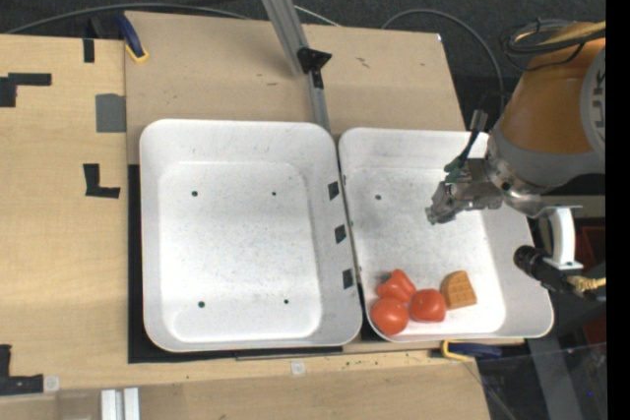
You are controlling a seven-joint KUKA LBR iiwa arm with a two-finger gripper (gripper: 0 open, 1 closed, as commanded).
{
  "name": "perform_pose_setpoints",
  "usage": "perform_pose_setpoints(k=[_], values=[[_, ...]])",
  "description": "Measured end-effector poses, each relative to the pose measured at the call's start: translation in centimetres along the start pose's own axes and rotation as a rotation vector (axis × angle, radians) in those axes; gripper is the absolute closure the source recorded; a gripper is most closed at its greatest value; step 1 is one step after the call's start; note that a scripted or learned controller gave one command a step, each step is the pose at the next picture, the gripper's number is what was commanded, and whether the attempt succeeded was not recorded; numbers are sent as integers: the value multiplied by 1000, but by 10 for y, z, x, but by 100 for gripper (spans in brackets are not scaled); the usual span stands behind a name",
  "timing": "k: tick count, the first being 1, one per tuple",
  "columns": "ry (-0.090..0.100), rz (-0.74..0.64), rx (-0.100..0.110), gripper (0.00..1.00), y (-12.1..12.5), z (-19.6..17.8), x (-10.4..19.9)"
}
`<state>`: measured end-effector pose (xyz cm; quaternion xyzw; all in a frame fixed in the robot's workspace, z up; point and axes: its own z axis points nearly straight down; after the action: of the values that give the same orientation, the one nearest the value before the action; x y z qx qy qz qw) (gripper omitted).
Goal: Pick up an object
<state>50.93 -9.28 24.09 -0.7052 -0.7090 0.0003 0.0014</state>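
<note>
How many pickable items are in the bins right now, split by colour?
Red items: 3, clustered and touching at the near edge of the right bin
Orange-tan block: 1, just right of the red ones
Total: 4

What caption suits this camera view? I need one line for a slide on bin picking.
Gripper above the right bin, with red pieces and a tan block at the bin's near edge.
</note>
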Motion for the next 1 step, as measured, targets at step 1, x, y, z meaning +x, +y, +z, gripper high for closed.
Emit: perform_pose_setpoints(k=[1], values=[[0,-1,1,100,-1,10,51]])
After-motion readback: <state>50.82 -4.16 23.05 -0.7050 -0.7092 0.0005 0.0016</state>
